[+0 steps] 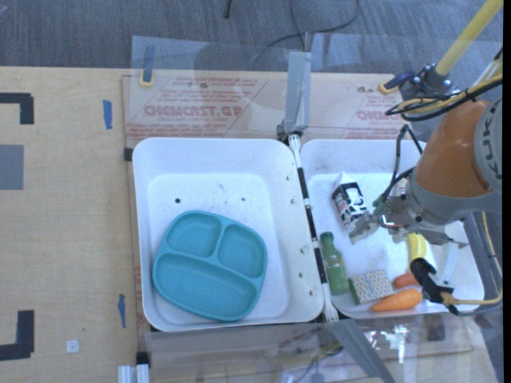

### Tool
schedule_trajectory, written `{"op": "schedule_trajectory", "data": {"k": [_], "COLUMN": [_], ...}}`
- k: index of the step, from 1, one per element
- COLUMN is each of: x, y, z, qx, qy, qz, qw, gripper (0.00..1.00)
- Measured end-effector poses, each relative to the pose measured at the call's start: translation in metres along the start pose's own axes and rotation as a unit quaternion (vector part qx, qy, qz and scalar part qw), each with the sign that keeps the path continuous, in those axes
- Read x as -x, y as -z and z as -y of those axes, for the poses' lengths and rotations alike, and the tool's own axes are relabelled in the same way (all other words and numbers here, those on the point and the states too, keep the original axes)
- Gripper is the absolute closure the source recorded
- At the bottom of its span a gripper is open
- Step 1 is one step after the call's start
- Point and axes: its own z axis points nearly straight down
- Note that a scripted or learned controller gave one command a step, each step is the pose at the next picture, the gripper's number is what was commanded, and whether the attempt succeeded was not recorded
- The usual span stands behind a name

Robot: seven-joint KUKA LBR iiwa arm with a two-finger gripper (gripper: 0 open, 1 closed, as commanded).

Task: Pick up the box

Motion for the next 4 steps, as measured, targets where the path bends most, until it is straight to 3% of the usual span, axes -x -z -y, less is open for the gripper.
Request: {"op": "schedule_trajectory", "data": {"k": [1,2,3,4], "x": [-0.006,0.077,0.003,0.005], "y": [-0.035,0.083,-0.035,-0.024], "z": [0.038,0.019,0.041,0.04], "qx": [0.014,0.004,0.009,0.012], "qy": [0.037,0.109,0.169,0.166], "qz": [0.005,0.002,0.005,0.005], "qw": [0.9992,0.9941,0.9855,0.986], "gripper": [0.0,0.0,0.0,1.0]}}
